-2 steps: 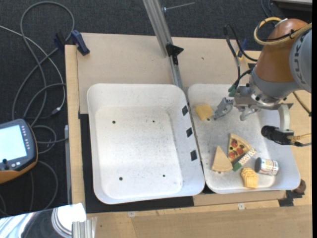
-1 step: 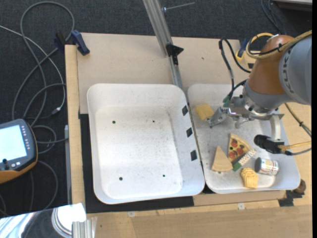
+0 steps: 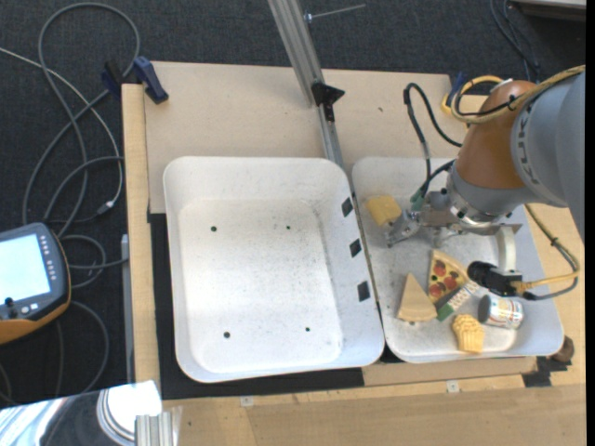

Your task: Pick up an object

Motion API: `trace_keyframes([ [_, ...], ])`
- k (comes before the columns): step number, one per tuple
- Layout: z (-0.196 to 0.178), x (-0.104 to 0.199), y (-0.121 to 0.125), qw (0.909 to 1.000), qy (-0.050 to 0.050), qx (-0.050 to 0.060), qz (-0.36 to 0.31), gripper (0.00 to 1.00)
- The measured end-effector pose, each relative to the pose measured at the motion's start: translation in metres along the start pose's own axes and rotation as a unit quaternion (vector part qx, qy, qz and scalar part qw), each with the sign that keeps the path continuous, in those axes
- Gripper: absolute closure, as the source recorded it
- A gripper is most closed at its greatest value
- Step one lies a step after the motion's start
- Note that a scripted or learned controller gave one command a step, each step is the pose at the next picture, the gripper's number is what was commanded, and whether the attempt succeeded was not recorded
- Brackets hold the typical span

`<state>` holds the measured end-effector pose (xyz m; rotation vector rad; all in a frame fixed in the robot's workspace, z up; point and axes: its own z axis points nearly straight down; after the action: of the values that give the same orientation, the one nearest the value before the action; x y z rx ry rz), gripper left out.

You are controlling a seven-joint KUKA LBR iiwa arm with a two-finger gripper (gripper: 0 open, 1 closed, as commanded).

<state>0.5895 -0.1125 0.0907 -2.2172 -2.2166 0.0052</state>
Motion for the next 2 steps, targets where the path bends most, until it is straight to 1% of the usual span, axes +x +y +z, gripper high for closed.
trace_keyframes([
  [1, -0.013, 0.0, 0.001, 1.0, 0.0, -0.003, 0.0, 1.0],
  [2, -0.064, 0.006, 0.011, 1.0, -0.002, -0.007, -0.001, 1.0],
])
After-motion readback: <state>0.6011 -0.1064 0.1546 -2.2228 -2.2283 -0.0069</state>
